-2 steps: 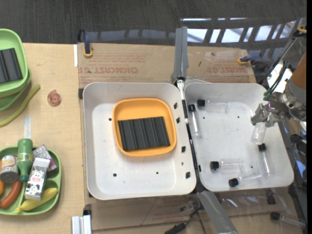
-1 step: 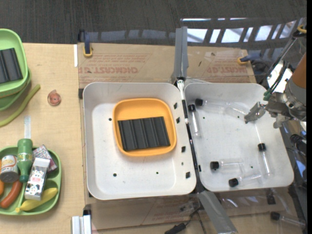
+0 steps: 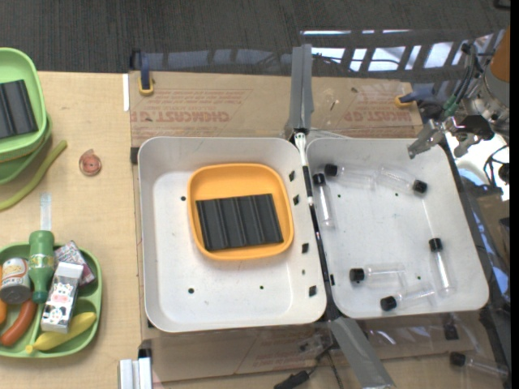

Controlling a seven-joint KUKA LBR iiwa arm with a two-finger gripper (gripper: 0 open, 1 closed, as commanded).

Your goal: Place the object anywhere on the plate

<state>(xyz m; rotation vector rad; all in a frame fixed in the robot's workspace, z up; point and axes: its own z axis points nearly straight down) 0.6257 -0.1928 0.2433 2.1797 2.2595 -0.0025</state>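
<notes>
Left bin [image 3: 162,298] holds the orange plate [image 3: 209,191], dark ridged insert on it; right bin [image 3: 462,294] holds several clear tubes [image 3: 403,275] with black caps, scattered and none on the plate. Gripper [image 3: 442,132] at the right bin's far corner, holding nothing; finger state cannot be told. Risk: clear round tubes may roll or slip on pickup.

site: robotics lab | evidence: white bins [image 3: 162,298] on bench, cardboard [image 3: 211,108] backing, toy food tray [image 3: 81,331]
</notes>
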